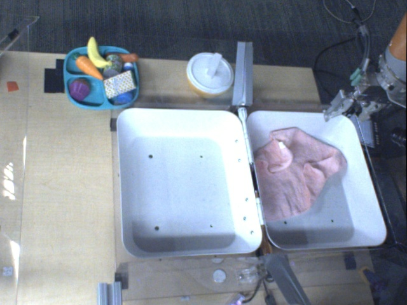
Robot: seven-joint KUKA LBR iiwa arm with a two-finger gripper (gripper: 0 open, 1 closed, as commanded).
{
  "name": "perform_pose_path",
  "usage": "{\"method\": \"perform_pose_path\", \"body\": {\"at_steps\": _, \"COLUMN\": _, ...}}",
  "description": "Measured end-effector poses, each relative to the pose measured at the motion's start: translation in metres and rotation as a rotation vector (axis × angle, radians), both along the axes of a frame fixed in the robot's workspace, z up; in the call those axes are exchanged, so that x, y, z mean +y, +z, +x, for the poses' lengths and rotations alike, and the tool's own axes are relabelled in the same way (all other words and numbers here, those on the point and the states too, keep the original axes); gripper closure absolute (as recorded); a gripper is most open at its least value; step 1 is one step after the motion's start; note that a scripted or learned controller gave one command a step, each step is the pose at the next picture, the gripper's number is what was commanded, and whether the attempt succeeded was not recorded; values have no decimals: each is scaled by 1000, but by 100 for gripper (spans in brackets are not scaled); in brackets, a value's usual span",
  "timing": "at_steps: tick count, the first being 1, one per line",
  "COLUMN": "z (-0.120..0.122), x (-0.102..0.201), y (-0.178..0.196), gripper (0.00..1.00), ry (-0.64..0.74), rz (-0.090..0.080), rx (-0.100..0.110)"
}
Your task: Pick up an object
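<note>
A crumpled pink cloth [297,170] lies in the right white bin [362,224], covering its upper and middle part. My gripper [344,104] hangs at the far right corner of that bin, just over the rim, up and to the right of the cloth and apart from it. The grey arm with its orange band [398,40] comes in from the right edge. I see nothing in the gripper.
The left white bin [184,180] sits beside the right one. Behind the bins are a blue tray of toy food [102,76], a round white lidded cup [210,73] and a grey metal post [242,75]. Cables [356,18] hang near the arm.
</note>
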State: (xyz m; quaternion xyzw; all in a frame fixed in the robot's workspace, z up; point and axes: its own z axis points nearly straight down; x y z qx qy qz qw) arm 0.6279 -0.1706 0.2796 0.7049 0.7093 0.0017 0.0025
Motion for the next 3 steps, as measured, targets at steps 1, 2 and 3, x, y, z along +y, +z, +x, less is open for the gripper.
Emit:
{"method": "perform_pose_path", "body": {"at_steps": 1, "z": -3, "x": -35, "y": 69, "gripper": 0, "ry": 26, "rz": -2, "rx": -3}}
{"method": "perform_pose_path", "body": {"at_steps": 2, "z": 35, "x": -33, "y": -84, "gripper": 0, "ry": -56, "rz": 1, "rx": 3}}
{"method": "perform_pose_path", "body": {"at_steps": 3, "z": 15, "x": 2, "y": -183, "gripper": 0, "ry": 59, "rz": -1, "rx": -3}}
